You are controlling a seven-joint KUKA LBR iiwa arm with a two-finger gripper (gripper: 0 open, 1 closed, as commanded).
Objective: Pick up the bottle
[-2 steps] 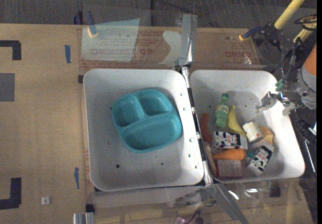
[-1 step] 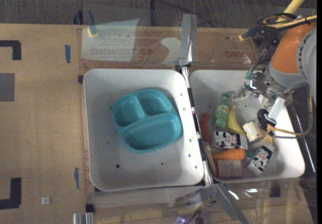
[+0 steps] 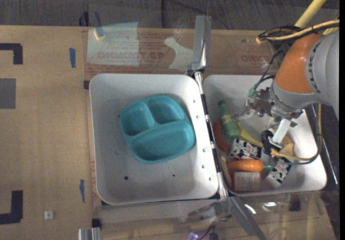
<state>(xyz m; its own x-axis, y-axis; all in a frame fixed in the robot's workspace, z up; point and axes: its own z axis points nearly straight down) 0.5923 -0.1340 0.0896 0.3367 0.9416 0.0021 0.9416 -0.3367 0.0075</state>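
Note:
The bottle [image 3: 229, 124] is small and pale green with a darker green cap. It lies in the right bin [image 3: 312, 177] near the left wall, cap pointing to the far side. My gripper [image 3: 257, 106] hangs over the right bin's far middle, just right of the bottle and a little apart from it. Nothing shows between the gripper and the bottle. The grey wrist with its orange band [image 3: 294, 72] covers the bin's far right part.
The left bin [image 3: 108, 179] holds a teal divided plate [image 3: 156, 128]. Packed around the bottle are a red item [image 3: 220, 136], a banana [image 3: 251, 138], two cow-patterned cartons [image 3: 243, 150], a carrot [image 3: 246, 165] and a pale jar [image 3: 247, 180].

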